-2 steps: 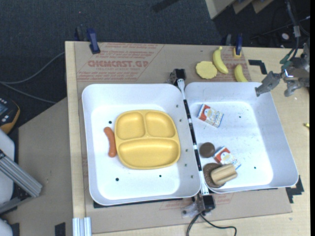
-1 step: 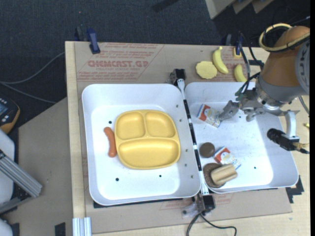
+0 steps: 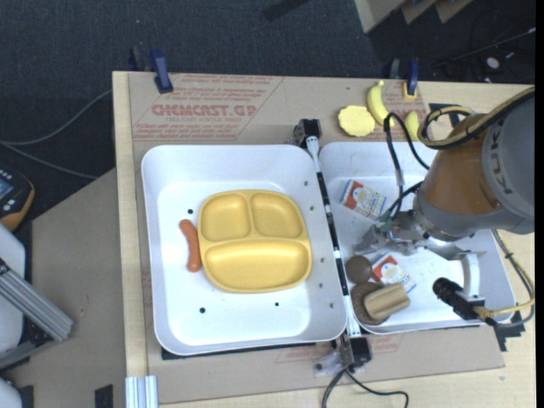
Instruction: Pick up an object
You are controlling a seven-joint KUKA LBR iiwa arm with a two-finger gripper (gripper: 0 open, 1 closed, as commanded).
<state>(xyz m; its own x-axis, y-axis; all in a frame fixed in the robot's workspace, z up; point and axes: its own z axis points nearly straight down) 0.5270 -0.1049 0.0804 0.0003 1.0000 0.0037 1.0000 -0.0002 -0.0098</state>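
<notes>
A dark carpeted floor (image 3: 68, 75) surrounds the counter (image 3: 212, 109), whose brown top carries red lettering and two shallow white bins side by side. The left bin (image 3: 166, 304) holds a yellow divided plate (image 3: 252, 240) in its middle, with an orange toy hot dog (image 3: 192, 245) lying just beside the plate's left edge. In the right bin (image 3: 340, 164) lie a small red-and-white carton (image 3: 363, 198) near the far end, a second printed packet (image 3: 388, 271) further forward, and a brown round piece (image 3: 359, 269) next to a tan cylinder (image 3: 384, 302) at the near corner. The arm (image 3: 463, 185) leans over this bin, and its hand (image 3: 384, 235) hangs low between the carton and the packet; whether it is apart or together cannot be told. Outside the bins, a yellow toy banana (image 3: 376, 100) and a yellow lumpy piece (image 3: 356, 121) rest on the counter.
</notes>
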